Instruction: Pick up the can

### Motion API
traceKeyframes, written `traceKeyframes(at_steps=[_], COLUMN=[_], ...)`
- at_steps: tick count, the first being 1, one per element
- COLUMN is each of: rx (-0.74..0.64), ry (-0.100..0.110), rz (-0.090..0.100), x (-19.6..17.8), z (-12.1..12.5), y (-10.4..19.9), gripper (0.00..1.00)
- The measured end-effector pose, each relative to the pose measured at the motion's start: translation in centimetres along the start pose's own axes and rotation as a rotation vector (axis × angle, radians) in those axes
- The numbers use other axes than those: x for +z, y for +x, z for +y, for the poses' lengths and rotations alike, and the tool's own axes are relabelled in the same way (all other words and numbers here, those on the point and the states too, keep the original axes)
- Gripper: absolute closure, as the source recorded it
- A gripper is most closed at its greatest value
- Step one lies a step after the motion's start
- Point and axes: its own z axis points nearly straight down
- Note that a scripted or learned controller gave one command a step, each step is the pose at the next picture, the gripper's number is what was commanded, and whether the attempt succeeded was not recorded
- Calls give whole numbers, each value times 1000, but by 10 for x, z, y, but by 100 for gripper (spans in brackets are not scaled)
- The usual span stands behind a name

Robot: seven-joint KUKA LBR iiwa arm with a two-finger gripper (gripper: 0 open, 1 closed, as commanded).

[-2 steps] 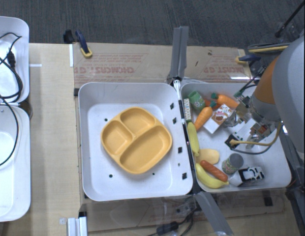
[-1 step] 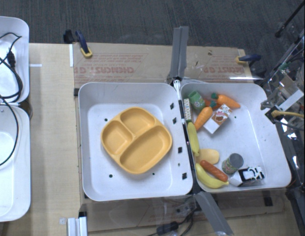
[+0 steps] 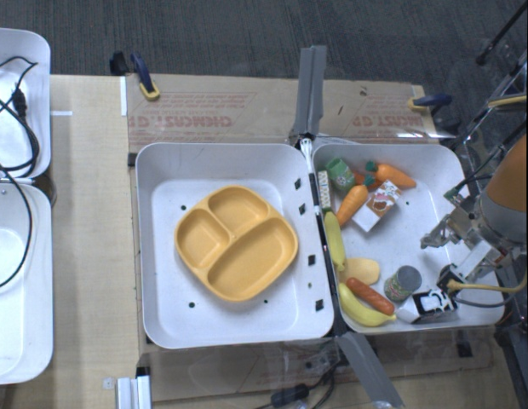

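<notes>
- The gripper (image 3: 440,235) hangs over the right-hand part of the right bin (image 3: 421,156), above a bare white patch of its floor. Whether it is apart or together cannot be told from this angle, and nothing can be seen clamped in it.
- The arm (image 3: 509,186), grey with its orange band, reaches in from the right edge and crosses that bin's right wall.
- The can (image 3: 404,282) is in the right bin near the front wall, below and to the left of the gripper and apart from it. It shows a grey top and a green side.
- Just left of the can lies a red sausage (image 3: 367,295), resting against a short banana (image 3: 363,308) in the front left corner.
- Above these is a pale yellow round piece (image 3: 363,270), and a second, longer banana (image 3: 334,239) runs along the bin's left wall.
- Toward the back of the bin, a small red and white box (image 3: 379,207) lies between two carrots: one carrot (image 3: 352,203) touches its left side, the other carrot (image 3: 393,175) is near the back wall.
- A small green container (image 3: 339,175) sits in the back left corner, just beside the carrots.
- The left bin (image 3: 162,194) holds a yellow divided plate (image 3: 237,242) lying flat near its middle, well apart from the gripper.
- Both bins rest side by side on a sheet of cardboard (image 3: 213,109) with red lettering.
</notes>
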Motion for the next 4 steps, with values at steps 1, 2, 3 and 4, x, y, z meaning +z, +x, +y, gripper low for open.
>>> traceKeyframes(at_steps=[1,2,3,4], rx=[-288,-706,-749,-696], ry=[-2,-1,-1,0], rz=[-1,-1,1,2], x=[-149,-110,11,18], z=[31,28,-26,-67], y=[57,76,18,17], gripper=[0,0,0,0])
